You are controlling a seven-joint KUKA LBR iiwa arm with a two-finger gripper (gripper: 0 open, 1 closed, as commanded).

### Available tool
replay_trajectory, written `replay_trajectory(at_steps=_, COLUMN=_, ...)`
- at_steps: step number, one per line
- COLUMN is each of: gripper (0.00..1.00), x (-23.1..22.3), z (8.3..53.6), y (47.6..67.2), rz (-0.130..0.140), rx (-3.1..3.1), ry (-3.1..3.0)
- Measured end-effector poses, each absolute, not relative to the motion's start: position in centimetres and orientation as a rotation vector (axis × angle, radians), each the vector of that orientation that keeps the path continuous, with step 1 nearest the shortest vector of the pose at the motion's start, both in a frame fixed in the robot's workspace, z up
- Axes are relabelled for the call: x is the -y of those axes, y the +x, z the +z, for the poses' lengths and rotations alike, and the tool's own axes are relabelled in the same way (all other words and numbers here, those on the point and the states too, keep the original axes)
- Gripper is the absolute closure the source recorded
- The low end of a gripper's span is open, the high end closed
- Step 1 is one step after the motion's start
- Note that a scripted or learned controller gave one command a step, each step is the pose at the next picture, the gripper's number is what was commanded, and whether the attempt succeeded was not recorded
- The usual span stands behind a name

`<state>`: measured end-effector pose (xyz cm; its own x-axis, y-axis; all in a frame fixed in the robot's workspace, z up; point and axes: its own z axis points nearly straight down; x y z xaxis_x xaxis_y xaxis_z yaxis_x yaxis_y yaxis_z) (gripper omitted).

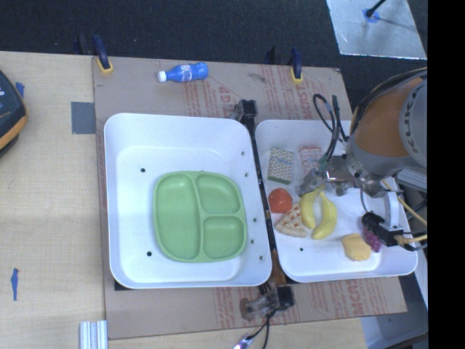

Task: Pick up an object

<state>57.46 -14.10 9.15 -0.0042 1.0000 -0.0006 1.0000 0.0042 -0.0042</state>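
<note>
The end effector [325, 182] hangs low over the right bin [392, 267], at the end of the grey arm [389, 133] with its orange band that reaches in from the right. Whether it is wide or narrow cannot be told: its tip is a small metallic cluster, seen from above, and nothing shows clearly gripped in it.

Directly below the end effector lies a pair of yellow bananas [320, 214], their upper ends touching or just beside its tip. To its left and slightly below sits a red tomato [280, 199], and under that a wedge of pizza [293, 223] lying against the bananas. Up and to the left of the end effector is a speckled square block [281, 164], with a pale pinkish item [310, 156] just beside it, straight above the tip. Down and to the right are a yellow lumpy piece [357, 247] and a purple object [373, 236], touching or nearly so.

Far to the left of the end effector, the left bin [116, 195] holds a green divided plate [198, 215]. Well up and to the left, outside both bins, a small blue bottle [184, 72] lies on its side on the brown board of the worktop [43, 217].
</note>
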Motion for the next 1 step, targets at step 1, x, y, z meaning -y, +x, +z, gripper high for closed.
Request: replay_trajectory(at_steps=1, gripper=1.0, x=14.2, z=10.22, y=57.49, rz=0.008, rx=2.228, ry=-2.212)
